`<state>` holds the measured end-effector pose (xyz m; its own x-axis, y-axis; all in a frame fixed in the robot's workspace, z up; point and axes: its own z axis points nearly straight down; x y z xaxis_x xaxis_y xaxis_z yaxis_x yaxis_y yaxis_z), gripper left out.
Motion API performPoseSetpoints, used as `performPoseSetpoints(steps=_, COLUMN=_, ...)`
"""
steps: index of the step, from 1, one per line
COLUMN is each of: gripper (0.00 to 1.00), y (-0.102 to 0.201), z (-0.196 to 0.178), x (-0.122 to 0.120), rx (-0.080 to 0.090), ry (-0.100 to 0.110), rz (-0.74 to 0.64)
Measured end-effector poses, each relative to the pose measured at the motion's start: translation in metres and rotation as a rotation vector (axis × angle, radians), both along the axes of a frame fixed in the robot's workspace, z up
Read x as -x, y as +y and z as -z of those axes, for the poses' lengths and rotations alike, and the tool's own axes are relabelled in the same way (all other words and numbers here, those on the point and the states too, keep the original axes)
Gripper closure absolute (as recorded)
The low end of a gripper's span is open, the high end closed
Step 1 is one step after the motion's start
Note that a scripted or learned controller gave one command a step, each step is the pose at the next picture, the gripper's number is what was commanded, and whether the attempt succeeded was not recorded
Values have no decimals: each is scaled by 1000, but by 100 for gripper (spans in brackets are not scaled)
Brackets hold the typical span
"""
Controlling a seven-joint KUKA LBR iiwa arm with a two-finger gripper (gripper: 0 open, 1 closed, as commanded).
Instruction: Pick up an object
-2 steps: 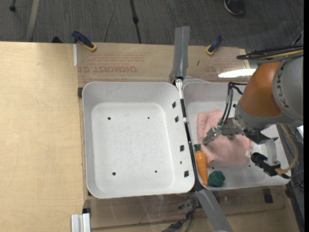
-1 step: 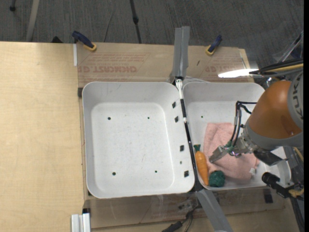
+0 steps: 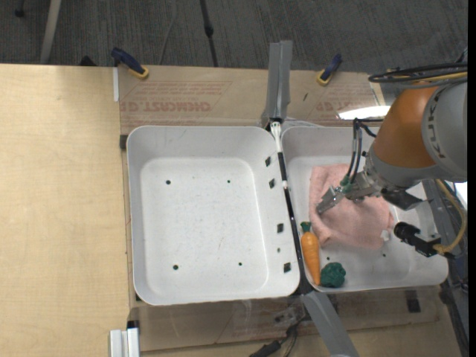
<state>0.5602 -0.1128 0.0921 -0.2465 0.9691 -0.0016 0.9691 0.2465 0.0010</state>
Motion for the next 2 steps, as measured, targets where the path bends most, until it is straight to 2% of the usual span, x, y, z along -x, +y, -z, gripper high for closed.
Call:
performPoseSetpoints(steps=1, gripper=0, y=13, z=0, x=-85, rx=0, ry=0, rz=110)
performPoseSetpoints(steps=2, gripper=0, y=14, z=1, x=-14, rx=0, ry=2, rz=-85)
